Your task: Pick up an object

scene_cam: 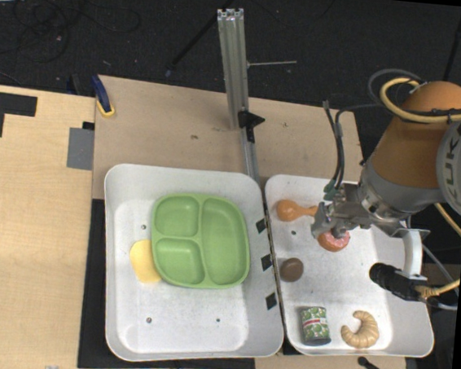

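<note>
Reaching in over the right bin point(411, 338), the arm point(418, 150) sets its gripper point(332, 227) directly above a red disc point(333, 241) near the bin's middle; finger state cannot be told. Left bin point(119, 307): green tray point(202, 240) at centre, yellow piece point(144, 262) touching its left edge. Right bin, remaining items: orange spoon point(291, 211) by the far-left corner, croissant point(362, 328) and green can point(314, 325) along the near edge, brown ball point(291, 269) at the left wall. Step judged: descent onto the disc; next, closing squarely on it, then lifting.
</note>
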`<action>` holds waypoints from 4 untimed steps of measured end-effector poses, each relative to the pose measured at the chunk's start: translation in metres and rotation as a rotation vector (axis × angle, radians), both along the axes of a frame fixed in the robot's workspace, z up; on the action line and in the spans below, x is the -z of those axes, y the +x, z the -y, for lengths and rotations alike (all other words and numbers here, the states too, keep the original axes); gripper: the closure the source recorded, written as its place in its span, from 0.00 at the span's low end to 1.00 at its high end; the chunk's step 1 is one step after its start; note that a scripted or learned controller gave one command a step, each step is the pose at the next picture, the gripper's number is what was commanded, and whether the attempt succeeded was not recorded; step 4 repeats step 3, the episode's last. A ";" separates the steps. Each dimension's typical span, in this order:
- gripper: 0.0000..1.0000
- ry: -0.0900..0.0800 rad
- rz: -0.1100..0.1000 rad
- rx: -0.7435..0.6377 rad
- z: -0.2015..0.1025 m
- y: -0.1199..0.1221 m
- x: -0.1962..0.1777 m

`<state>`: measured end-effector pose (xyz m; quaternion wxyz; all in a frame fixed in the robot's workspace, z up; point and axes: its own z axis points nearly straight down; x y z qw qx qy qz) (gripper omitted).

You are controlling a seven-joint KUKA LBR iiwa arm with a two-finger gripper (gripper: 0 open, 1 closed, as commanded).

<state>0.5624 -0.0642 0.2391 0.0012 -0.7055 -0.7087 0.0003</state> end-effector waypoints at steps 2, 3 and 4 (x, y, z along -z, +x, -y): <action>1.00 0.000 -0.002 0.000 -0.103 0.018 0.006; 1.00 0.000 0.001 -0.001 -0.160 0.035 0.001; 1.00 0.000 0.001 -0.001 -0.160 0.035 0.001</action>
